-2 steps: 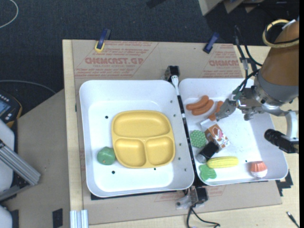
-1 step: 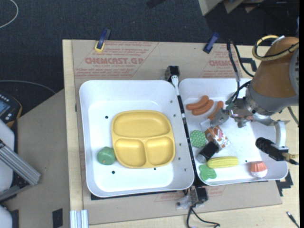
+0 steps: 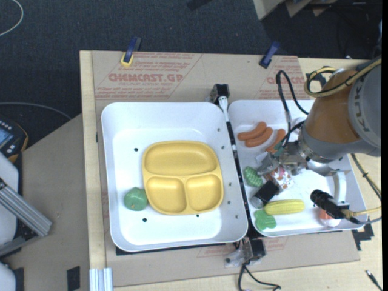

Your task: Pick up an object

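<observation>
On my one overhead view I count two white bins side by side on a printed board point(image 3: 182, 71), left bin point(image 3: 121, 132) and right bin point(image 3: 260, 111).

The left bin holds two things. One is a yellow tray point(image 3: 182, 177) with three compartments, sitting about the middle. The other is a green ball point(image 3: 136, 199) touching the tray's near-left corner.

The right bin is the crowded one. At its far end two sausages point(image 3: 257, 134) lie side by side. Just right of them is an orange piece point(image 3: 280, 139), and I cannot tell whether it is a third sausage. There are two green pieces. The first green piece point(image 3: 251, 176) is against the left wall and the second green piece point(image 3: 265, 220) is in the near-left corner. One corn cob point(image 3: 285, 207) lies crosswise, just right of the second green piece. One black block point(image 3: 265, 192) lies tilted between the first green piece and the cob. A reddish piece point(image 3: 329, 217) shows in the near-right corner, too hidden to name.

The arm point(image 3: 330, 123) reaches in from the right, and the gripper point(image 3: 280, 165) is low over the middle of the right bin. It sits directly above a small red-and-white piece point(image 3: 282, 177), just far-right of the black block. I cannot tell from here whether the gripper is apart or closed, or whether it has anything.

Two clamps grip the board's far edge, a left clamp point(image 3: 129, 52) and a right clamp point(image 3: 268, 54).
</observation>
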Controlling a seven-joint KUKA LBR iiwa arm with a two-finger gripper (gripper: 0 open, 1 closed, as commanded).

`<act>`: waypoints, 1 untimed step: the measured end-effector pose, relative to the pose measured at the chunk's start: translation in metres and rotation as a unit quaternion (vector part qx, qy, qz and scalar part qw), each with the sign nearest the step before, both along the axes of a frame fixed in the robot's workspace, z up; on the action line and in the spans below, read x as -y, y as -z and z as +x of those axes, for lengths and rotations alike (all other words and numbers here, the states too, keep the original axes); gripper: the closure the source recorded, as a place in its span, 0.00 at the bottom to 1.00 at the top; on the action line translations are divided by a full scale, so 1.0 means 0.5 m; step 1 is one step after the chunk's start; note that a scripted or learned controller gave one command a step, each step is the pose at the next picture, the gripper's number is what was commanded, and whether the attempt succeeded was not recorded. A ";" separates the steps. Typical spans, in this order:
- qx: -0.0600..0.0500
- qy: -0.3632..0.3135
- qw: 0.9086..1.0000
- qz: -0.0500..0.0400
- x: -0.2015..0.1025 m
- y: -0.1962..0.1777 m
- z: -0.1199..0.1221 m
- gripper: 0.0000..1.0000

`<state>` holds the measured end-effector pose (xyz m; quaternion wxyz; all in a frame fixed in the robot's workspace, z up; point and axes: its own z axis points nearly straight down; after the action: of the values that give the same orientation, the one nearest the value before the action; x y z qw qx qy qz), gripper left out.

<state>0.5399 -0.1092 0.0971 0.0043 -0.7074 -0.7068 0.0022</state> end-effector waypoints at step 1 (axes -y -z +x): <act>0.002 0.000 1.000 0.000 -0.001 0.027 -0.001 0.00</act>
<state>0.5392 -0.1086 0.0836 0.0029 -0.7073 -0.7069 0.0013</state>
